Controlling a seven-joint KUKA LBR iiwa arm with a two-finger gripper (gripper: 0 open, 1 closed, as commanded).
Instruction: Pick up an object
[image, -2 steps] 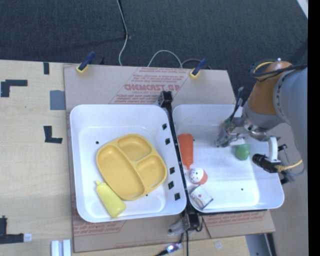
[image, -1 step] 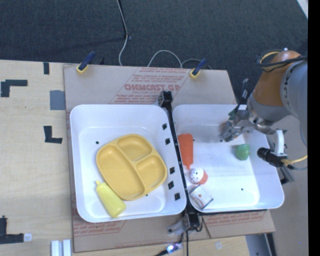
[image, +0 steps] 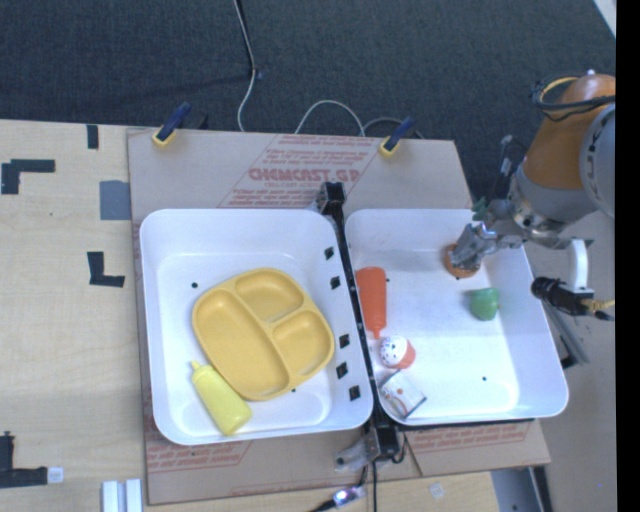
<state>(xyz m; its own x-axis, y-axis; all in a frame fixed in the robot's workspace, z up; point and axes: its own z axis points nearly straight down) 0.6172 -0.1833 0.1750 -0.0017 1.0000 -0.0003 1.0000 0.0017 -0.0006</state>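
My gripper (image: 466, 252) hangs over the far right part of the right bin (image: 520, 390), close to its far wall, with my grey arm and its orange band (image: 560, 150) reaching in from the right edge of the scene. Just under the gripper tip sits a small orange-brown object (image: 459, 268), touching or nearly touching it; from this slanted look I cannot tell if it is gripped or just lying on the bin floor. A green object (image: 485, 303) rests on the bin floor a little nearer and to the right of my gripper, apart from it. Along the left side of this bin, beside the divider, lies an orange carrot-shaped item (image: 372, 298), and nearer than that a small white ball with red marks (image: 394, 351). At the near left corner is a small clear packet with red on it (image: 403, 397). In the left bin (image: 165, 250) a yellow divided plate (image: 262, 331) lies tilted across the middle, and a yellow squeeze bottle (image: 219, 397) lies just beside its near left edge. Both bins sit on a brown cardboard sheet (image: 290, 170) held by two clamps at its far edge.
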